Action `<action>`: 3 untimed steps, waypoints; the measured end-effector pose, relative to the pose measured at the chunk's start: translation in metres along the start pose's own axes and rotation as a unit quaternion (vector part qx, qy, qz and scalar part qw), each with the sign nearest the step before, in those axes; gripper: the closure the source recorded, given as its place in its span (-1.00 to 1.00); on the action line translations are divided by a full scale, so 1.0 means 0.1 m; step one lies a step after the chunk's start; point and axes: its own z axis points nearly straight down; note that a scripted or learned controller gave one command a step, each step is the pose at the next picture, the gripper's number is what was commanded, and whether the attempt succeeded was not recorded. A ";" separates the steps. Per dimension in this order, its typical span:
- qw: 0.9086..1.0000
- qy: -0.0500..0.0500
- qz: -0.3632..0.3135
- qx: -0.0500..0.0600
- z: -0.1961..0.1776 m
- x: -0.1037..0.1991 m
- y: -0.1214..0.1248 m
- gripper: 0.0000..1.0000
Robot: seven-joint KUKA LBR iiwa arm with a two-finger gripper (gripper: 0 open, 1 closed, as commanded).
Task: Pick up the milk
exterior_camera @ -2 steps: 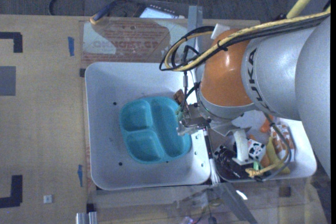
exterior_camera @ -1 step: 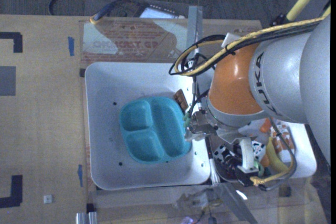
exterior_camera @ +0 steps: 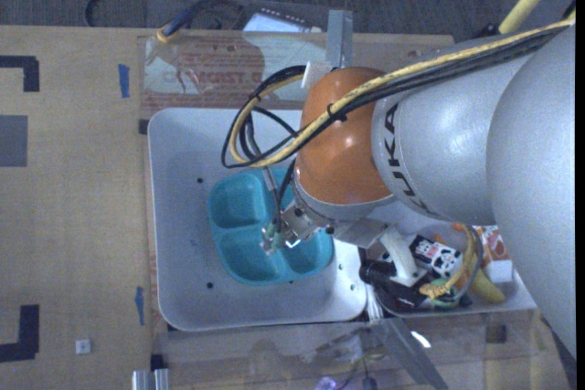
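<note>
From where I stand, the nearest clutter sits in the right-hand bin [exterior_camera: 512, 304] under the arm: a banana [exterior_camera: 484, 286], something dark, and a small carton with black-and-white cow patches [exterior_camera: 437, 257] that I take for the milk, lying on its side with its long axis running roughly left to right, though which end is the top I can't tell. Farther in, the claw [exterior_camera: 279, 237] hangs over the teal divided tray [exterior_camera: 239, 213] in the left bin [exterior_camera: 183, 224], so the milk lies off to its right, across the bin wall. Whether the claw is spread or pressed together I can't tell.
</note>
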 end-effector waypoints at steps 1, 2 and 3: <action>0.992 0.000 0.127 0.001 0.85 0.16 0.46 1.00; 1.000 0.000 0.024 0.000 0.00 0.22 0.52 1.00; 1.000 0.000 0.024 0.000 -0.10 0.22 0.52 1.00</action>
